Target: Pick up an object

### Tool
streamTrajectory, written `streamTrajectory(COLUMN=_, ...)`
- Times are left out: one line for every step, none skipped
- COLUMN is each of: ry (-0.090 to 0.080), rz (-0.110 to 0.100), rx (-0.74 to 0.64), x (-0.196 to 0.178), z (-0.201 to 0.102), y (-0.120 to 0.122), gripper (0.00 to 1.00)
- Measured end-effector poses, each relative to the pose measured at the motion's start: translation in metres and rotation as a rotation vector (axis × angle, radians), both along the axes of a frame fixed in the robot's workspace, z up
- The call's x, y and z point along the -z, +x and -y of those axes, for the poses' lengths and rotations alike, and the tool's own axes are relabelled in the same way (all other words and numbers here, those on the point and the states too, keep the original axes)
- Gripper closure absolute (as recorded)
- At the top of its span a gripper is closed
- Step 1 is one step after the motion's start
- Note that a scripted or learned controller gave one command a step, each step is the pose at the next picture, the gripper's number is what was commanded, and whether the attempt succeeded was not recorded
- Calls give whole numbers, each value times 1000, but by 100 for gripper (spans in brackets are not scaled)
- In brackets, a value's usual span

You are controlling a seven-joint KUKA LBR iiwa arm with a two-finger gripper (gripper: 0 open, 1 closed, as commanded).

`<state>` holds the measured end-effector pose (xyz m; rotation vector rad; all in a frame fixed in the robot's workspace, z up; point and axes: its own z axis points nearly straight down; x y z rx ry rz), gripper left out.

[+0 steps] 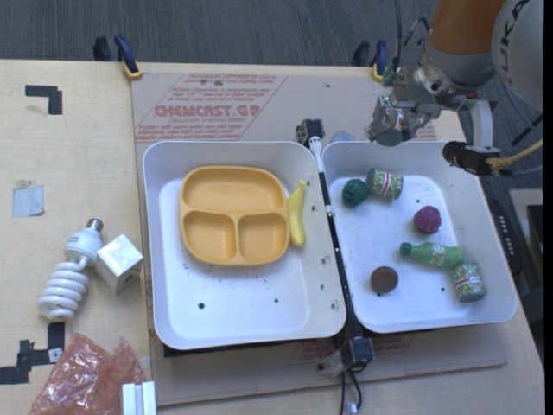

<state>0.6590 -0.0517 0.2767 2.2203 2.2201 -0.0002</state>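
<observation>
The end effector hangs above the right bin's far rim; whether it is open, I cannot tell. The nearest object, a small can, lies just below it toward the camera, long axis running across the bin.

- both bins are plain white, the left one speckled with a few dark dots
- divided tray is yellow-orange, banana next to it is yellow
- bottle is green with a lighter label
- two little cans are green with red-and-white labels
- ball is purple-magenta, round lump is brown
- spiral bulb is white
- arm has an orange band over grey
</observation>
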Motion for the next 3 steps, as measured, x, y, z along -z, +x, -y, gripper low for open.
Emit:
streamTrajectory(ry=0, rz=0, rx=1, x=-8, z=44, y=0, gripper=100)
streamTrajectory(ry=0, rz=-2, rx=-2, x=19, z=-3, y=0, gripper=100)
streamTrajectory(ry=0, rz=-1, rx=1, x=2, z=0, y=-9, gripper=100)
